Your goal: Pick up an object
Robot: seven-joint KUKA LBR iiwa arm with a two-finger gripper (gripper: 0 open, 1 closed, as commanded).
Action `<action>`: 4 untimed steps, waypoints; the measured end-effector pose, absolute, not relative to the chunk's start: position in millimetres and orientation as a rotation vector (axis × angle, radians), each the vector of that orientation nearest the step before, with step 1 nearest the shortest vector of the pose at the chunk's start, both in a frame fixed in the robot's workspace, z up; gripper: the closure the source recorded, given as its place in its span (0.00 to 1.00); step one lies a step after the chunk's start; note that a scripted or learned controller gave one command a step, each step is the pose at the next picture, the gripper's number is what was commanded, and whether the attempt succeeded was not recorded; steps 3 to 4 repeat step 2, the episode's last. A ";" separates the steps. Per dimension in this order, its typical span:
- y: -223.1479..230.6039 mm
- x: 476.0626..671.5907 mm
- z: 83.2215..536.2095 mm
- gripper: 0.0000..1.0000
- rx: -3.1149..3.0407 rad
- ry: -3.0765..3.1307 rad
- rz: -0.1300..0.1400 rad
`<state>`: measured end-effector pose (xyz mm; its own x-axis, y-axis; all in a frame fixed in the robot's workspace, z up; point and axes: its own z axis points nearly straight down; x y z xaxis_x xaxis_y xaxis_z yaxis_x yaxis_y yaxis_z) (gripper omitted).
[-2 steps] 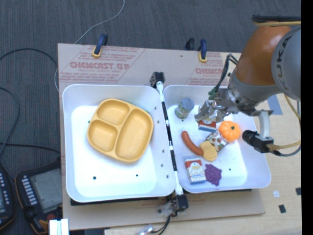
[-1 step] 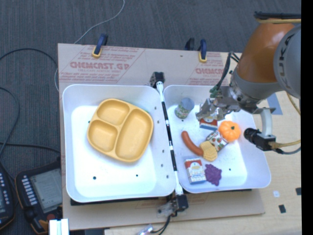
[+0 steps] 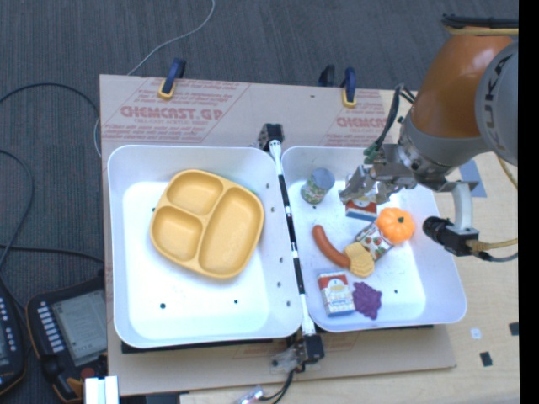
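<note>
We see the bench [image 3: 168, 112] from above, its brown board clamped at the far edge and carrying two shallow white bins side by side. The left bin [image 3: 135, 310] holds a yellow divided plate [image 3: 206, 223] with three compartments, lying flat and slightly turned.

The right bin [image 3: 438, 301] holds the small things. A small tin can [image 3: 317, 186] stands upright near the far left of it. A toy sausage [image 3: 330, 246] lies at a slant near the middle, and just beside its lower end sits a yellow cracker-like piece [image 3: 361, 262]. Touching that piece from above is a small printed packet [image 3: 374, 241], and beside the packet rests an orange toy pumpkin [image 3: 395, 225]. Nearer the front edge lies a red and white carton [image 3: 336, 293], with a purple bunch of grapes [image 3: 367, 299] touching its right side.

The arm [image 3: 463, 82] reaches in from the right, its orange band large in the upper corner. The gripper [image 3: 370, 185] hangs low over the far part of the right bin, above a red, white and blue box [image 3: 360, 209] that lies between the can and the pumpkin. The metal parts there blur together, so we cannot tell how the gripper is set, and it may be touching the box or just above it.
</note>
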<state>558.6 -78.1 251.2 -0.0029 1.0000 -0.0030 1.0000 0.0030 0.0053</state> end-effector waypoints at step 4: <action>-22.6 537.0 227.3 1.00 2.221 2.223 -0.001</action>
